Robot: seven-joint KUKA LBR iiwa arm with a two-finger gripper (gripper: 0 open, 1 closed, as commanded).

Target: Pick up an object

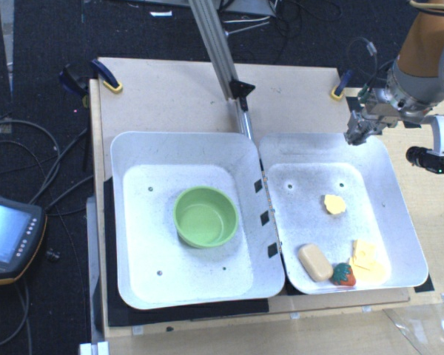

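Claw (357,134): hangs over the far right corner of the right bin; whether it is parted or closed I cannot tell, and nothing shows in it.
Right bin (399,205): holds a small yellow piece (334,204) nearest below the claw; farther toward the near rim a tan oblong block (315,262), a red and green strawberry toy (344,274) and a yellow cheese wedge (368,260), close together.
Left bin (133,198): well left of the claw, holds one upright green bowl (206,217).
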